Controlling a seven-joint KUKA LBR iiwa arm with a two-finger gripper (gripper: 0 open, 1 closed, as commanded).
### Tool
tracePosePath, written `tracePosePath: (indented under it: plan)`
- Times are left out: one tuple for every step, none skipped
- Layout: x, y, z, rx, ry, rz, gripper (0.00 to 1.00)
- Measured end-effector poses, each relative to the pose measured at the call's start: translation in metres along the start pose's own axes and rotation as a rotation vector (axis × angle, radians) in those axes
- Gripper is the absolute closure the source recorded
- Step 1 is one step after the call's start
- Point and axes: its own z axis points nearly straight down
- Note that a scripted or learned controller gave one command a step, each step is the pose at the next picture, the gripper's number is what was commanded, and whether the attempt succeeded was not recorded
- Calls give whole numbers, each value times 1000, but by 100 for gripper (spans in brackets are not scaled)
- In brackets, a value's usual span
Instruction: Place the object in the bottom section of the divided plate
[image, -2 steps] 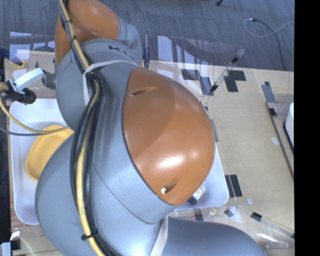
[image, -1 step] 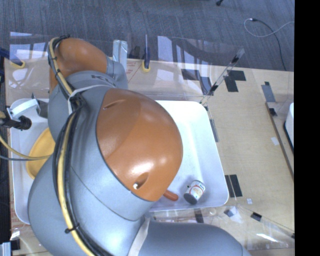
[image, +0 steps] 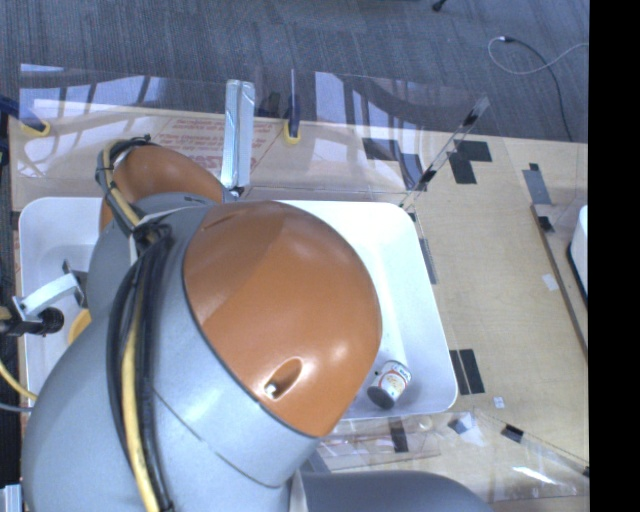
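The arm's grey body and orange band (image: 280, 310) stand close to the camera and cover most of both white bins. A small object with a dark cap and a round white-and-orange face (image: 388, 384) lies in the near right corner of the right bin (image: 425, 300), just right of the arm. Whatever else lies in the bins is hidden behind the arm.
A strip of the left bin (image: 45, 240) shows at the far left, with cables and a white clip (image: 45, 298) in front of it. A metal post (image: 238, 135) stands behind the bins. Bare wooden bench (image: 500, 260) lies to the right.
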Motion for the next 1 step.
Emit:
tracePosePath:
  plan:
    - [2, 0, -2, 0, 6, 0, 0]
